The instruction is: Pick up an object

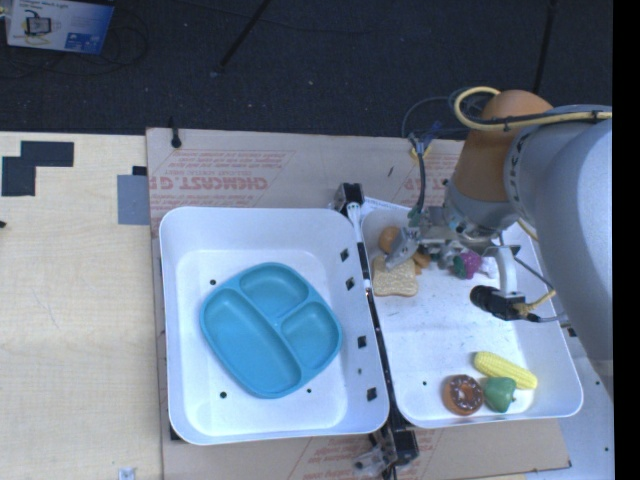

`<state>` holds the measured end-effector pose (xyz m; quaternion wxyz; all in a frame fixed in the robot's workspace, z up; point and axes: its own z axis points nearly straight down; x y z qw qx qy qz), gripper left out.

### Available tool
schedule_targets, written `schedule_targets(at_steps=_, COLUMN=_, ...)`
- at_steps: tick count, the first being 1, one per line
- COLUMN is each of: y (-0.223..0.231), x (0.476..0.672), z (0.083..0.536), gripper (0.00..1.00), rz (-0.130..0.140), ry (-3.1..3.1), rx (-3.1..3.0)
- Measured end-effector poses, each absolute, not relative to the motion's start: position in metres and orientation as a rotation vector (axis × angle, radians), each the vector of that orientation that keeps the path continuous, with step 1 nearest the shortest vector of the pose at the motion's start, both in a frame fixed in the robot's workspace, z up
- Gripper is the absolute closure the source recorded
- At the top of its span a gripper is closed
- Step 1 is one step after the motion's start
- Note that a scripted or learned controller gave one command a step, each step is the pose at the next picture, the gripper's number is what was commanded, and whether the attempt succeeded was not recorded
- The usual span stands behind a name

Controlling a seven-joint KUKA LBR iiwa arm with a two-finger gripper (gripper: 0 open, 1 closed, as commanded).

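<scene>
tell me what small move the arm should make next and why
Probably a short drop straight down. The gripper hovers at the back of the right bin, just above the slice of bread and beside an orange piece of food. Nothing shows between its jaws, so the pick is not yet made, and the bread looks like the nearest thing to take.

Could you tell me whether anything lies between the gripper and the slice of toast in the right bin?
Nothing visible does. The gripper hangs over the right bin just above the toast, with only bare bin floor between them. An orange piece lies beside the gripper, off that line.
</scene>
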<state>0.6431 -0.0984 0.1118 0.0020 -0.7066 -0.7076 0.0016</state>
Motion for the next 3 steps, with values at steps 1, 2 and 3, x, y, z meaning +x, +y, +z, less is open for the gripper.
schedule_targets(at_steps=1, y=-0.098, x=0.643, z=0.121, gripper=1.0, rz=0.008, ry=-2.225, rx=-2.212)
schedule_targets(at_steps=2, y=-0.098, x=0.643, z=0.121, gripper=0.0, rz=0.008, ry=-2.225, rx=-2.211)
schedule_targets(at_steps=3, y=-0.119, x=0.643, z=0.094, gripper=0.0, rz=0.006, ry=-2.2, rx=-2.212)
